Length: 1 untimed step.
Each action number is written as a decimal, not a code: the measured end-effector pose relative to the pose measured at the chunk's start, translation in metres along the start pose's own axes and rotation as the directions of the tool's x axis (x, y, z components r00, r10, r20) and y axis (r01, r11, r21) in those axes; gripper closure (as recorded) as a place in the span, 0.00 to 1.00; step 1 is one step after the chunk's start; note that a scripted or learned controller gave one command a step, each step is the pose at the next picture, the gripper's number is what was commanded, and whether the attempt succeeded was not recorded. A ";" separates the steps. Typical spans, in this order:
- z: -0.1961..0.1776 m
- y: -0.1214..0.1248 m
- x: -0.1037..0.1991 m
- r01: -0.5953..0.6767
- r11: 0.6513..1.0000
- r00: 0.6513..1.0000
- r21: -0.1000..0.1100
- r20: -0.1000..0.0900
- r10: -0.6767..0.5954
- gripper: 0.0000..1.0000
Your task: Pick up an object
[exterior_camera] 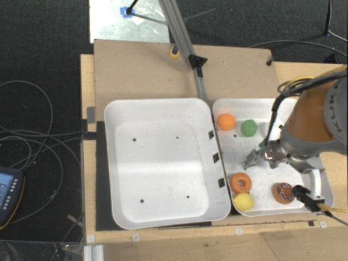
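The right bin (260, 106) holds an orange ball (225, 122) and a green ball (249, 128) near its far edge. An orange ring (241, 182), a yellow ball (243, 201) and a brown sprinkled doughnut (283, 193) lie near its front edge. My gripper (259, 157) hangs over the middle of the right bin, between the two groups of objects. Its fingers point left, and nothing is seen between them.
The left bin (163, 162) sits beside the right one, with black clips along their shared wall. A grey pole (179, 29) slants over the bench from the back. Cables and a tablet lie on the floor at the left.
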State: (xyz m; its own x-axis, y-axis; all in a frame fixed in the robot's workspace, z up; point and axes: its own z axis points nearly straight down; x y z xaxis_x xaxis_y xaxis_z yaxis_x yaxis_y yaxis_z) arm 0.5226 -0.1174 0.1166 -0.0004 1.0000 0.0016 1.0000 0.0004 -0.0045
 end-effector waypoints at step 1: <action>0.027 0.000 0.000 0.000 1.000 1.000 -0.001 0.000 0.000 0.00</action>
State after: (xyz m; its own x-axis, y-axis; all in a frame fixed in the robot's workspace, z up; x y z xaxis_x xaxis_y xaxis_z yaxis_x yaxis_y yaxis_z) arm 0.5224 -0.1169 0.0891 -0.0008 1.0000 0.0016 1.0000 0.0008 -0.0031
